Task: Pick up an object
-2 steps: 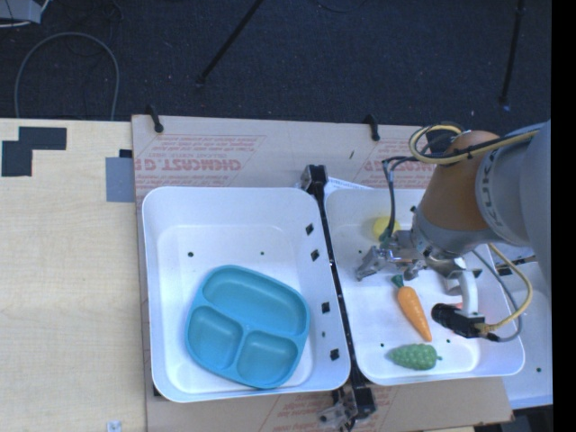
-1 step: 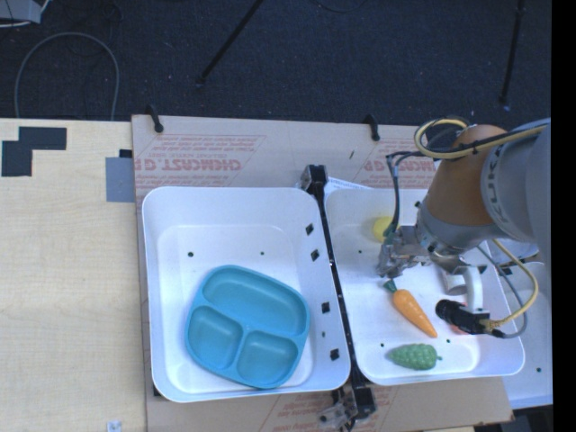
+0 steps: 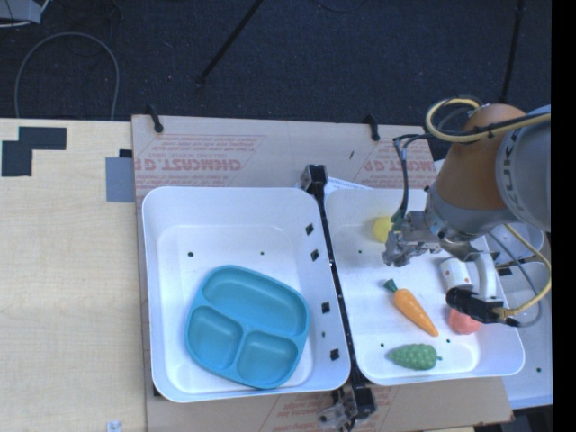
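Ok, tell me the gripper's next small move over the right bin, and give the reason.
Probably a short drop straight down onto the yellow object. The gripper sits right beside it in the right bin, nearer to it than to the carrot or the green piece. Nothing shows between its fingers.

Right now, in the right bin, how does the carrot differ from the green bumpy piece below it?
The carrot is orange with a dark green top, while the green bumpy piece is green all over. The carrot is long, tapered and smooth; the green piece is stubby, rounded and knobbly. The carrot lies diagonally; the green piece lies roughly level near the front wall. Both rest apart on the right bin floor, below the gripper.
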Motion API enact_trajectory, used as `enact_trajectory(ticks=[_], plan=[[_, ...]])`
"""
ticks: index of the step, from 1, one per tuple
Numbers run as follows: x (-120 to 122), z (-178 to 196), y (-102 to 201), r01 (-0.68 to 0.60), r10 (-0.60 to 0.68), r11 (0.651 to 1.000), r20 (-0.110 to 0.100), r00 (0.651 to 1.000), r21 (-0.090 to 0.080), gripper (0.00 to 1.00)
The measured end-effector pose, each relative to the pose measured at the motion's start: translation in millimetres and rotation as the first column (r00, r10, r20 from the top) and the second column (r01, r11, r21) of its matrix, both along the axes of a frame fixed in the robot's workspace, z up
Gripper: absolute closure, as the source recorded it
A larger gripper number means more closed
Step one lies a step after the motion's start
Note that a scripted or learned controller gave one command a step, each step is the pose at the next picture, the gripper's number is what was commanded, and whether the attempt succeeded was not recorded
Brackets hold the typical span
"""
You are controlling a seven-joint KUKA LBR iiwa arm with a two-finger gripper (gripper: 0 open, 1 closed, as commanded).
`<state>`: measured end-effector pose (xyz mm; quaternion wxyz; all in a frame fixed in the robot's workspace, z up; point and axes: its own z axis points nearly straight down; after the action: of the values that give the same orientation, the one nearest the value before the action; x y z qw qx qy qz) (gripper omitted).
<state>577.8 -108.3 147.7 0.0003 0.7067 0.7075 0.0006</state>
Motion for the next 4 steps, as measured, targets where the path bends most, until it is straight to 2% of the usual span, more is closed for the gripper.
enact_trajectory(ticks=[2,3,4], plan=[[-2,86,2,0.000,0.000,1.000,0.001,1.000,-0.001,1.00],[0,94,53,-0.003,0.003,1.000,-0.002,1.000,0.002,1.00],[3,80,107,-0.003,0.003,1.000,-0.006,1.000,0.001,1.00]])
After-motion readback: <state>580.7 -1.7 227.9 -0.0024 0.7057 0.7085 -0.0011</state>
